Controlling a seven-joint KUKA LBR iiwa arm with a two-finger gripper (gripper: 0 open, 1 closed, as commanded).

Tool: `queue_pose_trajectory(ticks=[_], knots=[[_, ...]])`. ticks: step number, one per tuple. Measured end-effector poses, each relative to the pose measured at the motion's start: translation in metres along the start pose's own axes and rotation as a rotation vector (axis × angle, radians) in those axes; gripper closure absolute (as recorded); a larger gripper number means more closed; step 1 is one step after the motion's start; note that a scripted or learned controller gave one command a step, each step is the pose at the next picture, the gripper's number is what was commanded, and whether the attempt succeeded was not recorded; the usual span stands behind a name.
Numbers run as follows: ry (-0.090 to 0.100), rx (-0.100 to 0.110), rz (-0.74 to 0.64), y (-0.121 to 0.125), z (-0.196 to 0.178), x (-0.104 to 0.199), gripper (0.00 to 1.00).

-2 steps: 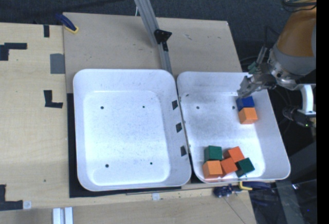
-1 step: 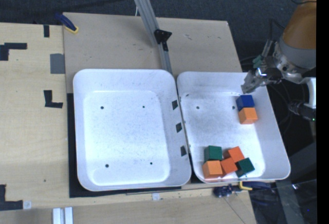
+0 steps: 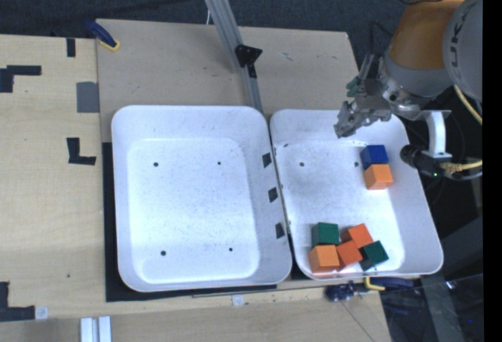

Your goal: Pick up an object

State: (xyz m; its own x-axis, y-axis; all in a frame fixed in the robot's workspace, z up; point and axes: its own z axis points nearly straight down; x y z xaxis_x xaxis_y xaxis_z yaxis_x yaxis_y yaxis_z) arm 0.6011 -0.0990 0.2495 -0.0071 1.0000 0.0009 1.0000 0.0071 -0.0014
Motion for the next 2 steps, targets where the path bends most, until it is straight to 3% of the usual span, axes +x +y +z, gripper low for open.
queue_pose_trajectory(ticks=[2], knots=[[0.001,-0.001,-0.001,0.034,0.005,0.106,1.00]])
